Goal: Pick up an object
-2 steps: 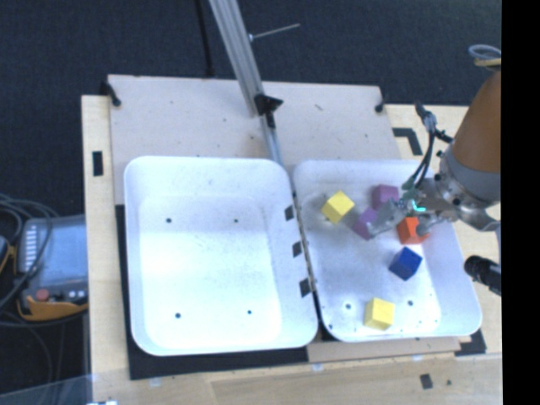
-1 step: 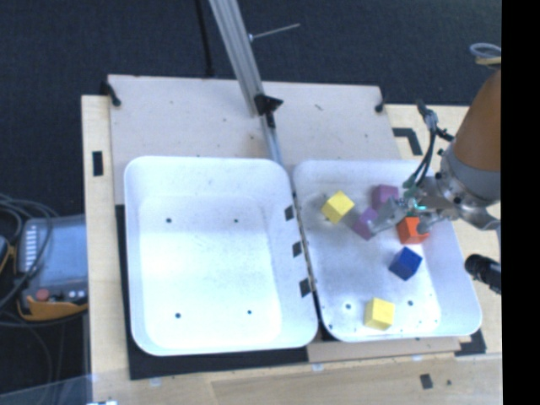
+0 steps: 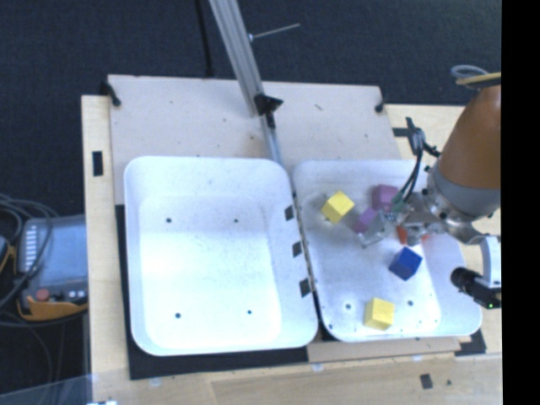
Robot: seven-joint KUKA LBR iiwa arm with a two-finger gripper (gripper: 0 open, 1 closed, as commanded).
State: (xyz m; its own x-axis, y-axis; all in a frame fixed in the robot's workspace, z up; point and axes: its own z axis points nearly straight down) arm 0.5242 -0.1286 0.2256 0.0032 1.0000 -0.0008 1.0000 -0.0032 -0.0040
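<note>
Yellow cube [image 3: 380,313] front; blue cube [image 3: 406,263] just below claw [image 3: 390,230], apart.

I'm working in a robotics lab here: my pincer [image 3: 396,226] hangs over a plywood bench [image 3: 245,116] carrying two white bins [image 3: 211,171]. Up beyond my pincer an aluminium rail [image 3: 236,45] slants across dark carpet [image 3: 84,24]. Far across the bench from it sits a control pendant [image 3: 55,256] with cables.

arm [image 3: 474,154]: enters from right, orange band up, wrist angled down-left | end effector [image 3: 390,228]: low
</note>
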